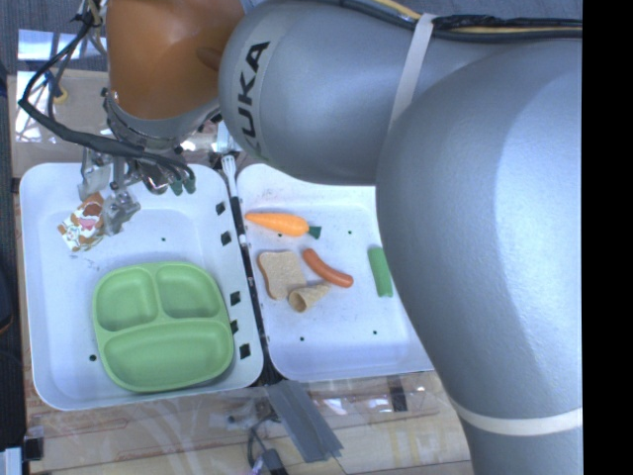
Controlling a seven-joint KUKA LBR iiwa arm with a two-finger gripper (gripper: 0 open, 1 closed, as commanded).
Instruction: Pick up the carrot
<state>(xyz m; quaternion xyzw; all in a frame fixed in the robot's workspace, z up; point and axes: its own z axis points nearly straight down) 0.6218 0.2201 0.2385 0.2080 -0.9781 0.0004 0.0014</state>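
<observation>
The carrot (278, 224), orange with a green stub at its right end, lies on its side in the upper left of the right bin (346, 354). My gripper (107, 202) hangs over the upper left of the left bin (49, 295), well to the left of the carrot and across the divider between the bins. Its tip is right beside a small brown and white toy food piece (83, 226). Nothing of the carrot is near the gripper.
A green divided plate (161, 325) fills the lower part of the left bin. Below the carrot in the right bin lie a bread slice (278, 271), a sausage (327, 267), a small cone (309, 294) and a green stick (380, 271). The grey arm covers the right side of the view.
</observation>
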